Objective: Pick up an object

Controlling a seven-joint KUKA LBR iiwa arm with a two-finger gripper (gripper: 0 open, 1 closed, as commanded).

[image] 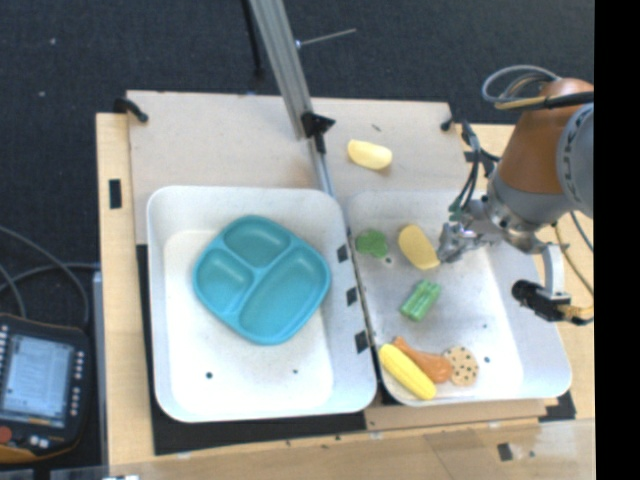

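Observation:
My gripper hangs over the right bin, just right of a pale yellow object and close to touching it. A round green piece lies to the left of that. A green ridged block rests in the bin's middle. At the bin's front lie a yellow corn cob, an orange carrot and a brown spotted cookie. Nothing shows between the fingers.
A blue divided plate sits in the left bin. A second yellow object lies on the bench behind the bins. A slanted metal post rises from between the bins at the back.

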